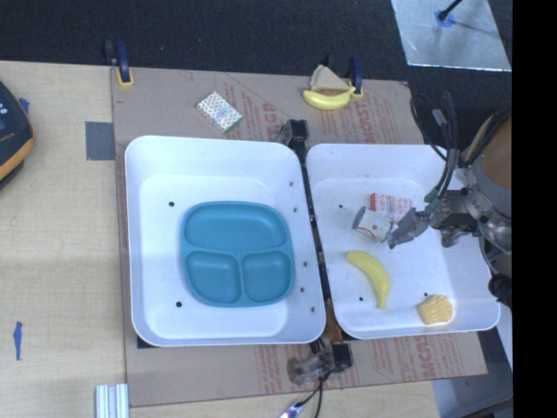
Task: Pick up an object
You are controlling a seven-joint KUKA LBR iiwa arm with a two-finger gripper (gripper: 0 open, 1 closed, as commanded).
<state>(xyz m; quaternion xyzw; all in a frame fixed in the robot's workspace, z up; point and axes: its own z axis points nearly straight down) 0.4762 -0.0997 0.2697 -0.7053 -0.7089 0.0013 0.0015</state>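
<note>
Single fixed camera, mounted above the table (61, 233), looking down at a slant (moderately near) on both white bins (139, 233).

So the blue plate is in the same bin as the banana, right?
Not quite. The camera view shows the blue plate alone in the left bin. The banana lies in the right bin, near the gripper.

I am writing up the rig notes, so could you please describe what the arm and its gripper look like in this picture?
The arm enters from the right edge, its body grey with an orange-brown curved part near the edge. Black cables loop along it toward the wrist. The gripper is dark grey metal with slim, angular fingers below a bulkier silver-grey wrist block.
</note>
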